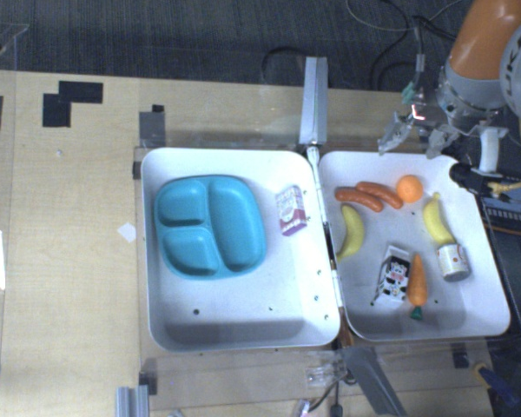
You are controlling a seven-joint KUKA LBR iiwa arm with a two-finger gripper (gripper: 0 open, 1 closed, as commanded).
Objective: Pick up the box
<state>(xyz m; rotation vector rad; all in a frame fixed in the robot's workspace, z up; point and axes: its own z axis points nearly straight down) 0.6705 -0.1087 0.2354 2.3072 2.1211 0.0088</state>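
- Box, pink-and-white [291, 209], sits in the left bin [243, 333], just to the right of the blue plate [210, 225], close to it but not touching, and apart from the bin's right wall.
- And there's a second one: a black-and-white box [396, 274] lying flat in the right bin [469, 324], well to the right of the blue plate and a little nearer the camera.
- Fingers [392, 137] hang over the far rim of the right bin, far right of the blue plate and beyond it. They're spread wide, with nothing between them.
- Above them, the grey wrist and orange band [495, 16] come in from the upper right.
- Touching the black-and-white box on its right is a carrot [417, 287].
- Further right of the plate: a pair of sausages [369, 196], an orange [409, 189], two bananas [352, 231], [436, 220], and a small can [453, 261] on its side.
- The wooden counter [61, 259] stretches off to the left of the blue plate.
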